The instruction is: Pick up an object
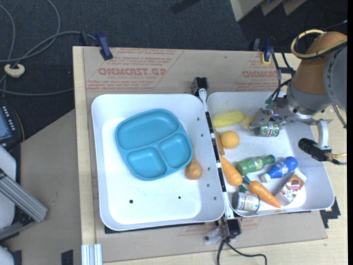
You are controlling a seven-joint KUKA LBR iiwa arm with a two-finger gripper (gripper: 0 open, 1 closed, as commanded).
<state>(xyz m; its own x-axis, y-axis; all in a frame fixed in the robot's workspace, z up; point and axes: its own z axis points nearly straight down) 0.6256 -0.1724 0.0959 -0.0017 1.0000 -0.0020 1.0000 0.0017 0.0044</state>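
The gripper [268, 120] hangs low in the right bin [314, 195] with a small green-labelled can [267, 128] right at its fingertips, grip and opening indiscernible, its label too small to read, while "CHEMCAST GP" shows on the brown sheet [132, 70] beyond.

Tray [150, 144] in left bin [105, 164]
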